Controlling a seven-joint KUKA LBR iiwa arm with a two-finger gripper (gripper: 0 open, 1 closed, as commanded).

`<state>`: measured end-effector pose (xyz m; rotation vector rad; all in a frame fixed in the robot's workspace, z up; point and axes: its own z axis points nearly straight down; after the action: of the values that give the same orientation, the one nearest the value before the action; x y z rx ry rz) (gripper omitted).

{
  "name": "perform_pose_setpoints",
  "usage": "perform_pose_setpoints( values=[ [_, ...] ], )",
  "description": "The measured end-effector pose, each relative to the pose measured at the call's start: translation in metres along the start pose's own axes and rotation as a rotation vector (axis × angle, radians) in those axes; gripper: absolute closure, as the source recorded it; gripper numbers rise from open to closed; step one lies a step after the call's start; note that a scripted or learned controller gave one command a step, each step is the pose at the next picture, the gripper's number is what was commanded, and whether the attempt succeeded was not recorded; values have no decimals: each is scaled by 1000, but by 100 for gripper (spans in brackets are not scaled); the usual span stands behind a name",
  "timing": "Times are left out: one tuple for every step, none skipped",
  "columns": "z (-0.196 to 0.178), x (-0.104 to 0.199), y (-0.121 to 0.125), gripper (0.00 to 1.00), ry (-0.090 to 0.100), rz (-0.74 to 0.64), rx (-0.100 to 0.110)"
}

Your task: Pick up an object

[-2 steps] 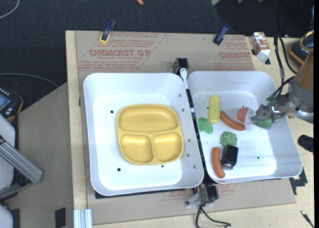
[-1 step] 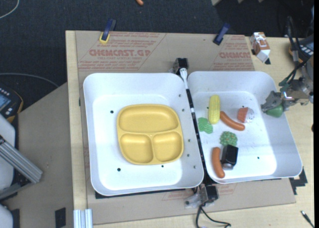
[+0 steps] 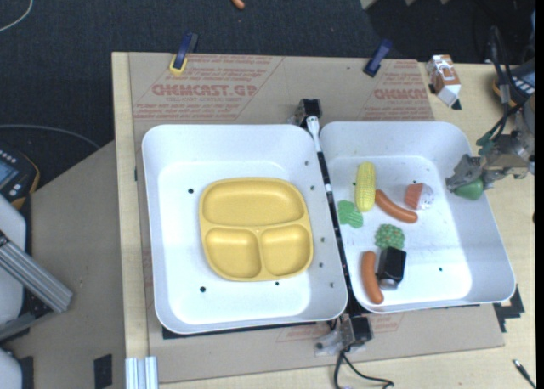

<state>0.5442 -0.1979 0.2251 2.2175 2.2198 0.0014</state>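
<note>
My gripper [image 3: 468,182] hangs over the right rim of the right bin [image 3: 442,137], reaching in from the right edge. A small green object [image 3: 470,189] sits between its fingertips, raised above the bin's sloped wall. On the bin's floor lie a yellow corn cob [image 3: 365,185], a green leafy piece [image 3: 349,213], an orange sausage [image 3: 396,205], a red and white piece [image 3: 418,196], a broccoli floret [image 3: 389,234], a black block [image 3: 391,265] and a second sausage [image 3: 370,277].
The left bin [image 3: 170,158] holds a yellow divided plate [image 3: 255,228]. A black clip [image 3: 311,112] sits at the top of the seam between the bins. A small carton [image 3: 444,78] stands on the bench at the back right.
</note>
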Motion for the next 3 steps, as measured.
perform_pose_setpoints(
  values=[
    [-5, 45, 3, 100, 4, -4, 4],
    [-13, 104, 13, 100, 4, -6, 1],
    [-11, 160, 26, 100, 3, -6, 1]
  ],
)
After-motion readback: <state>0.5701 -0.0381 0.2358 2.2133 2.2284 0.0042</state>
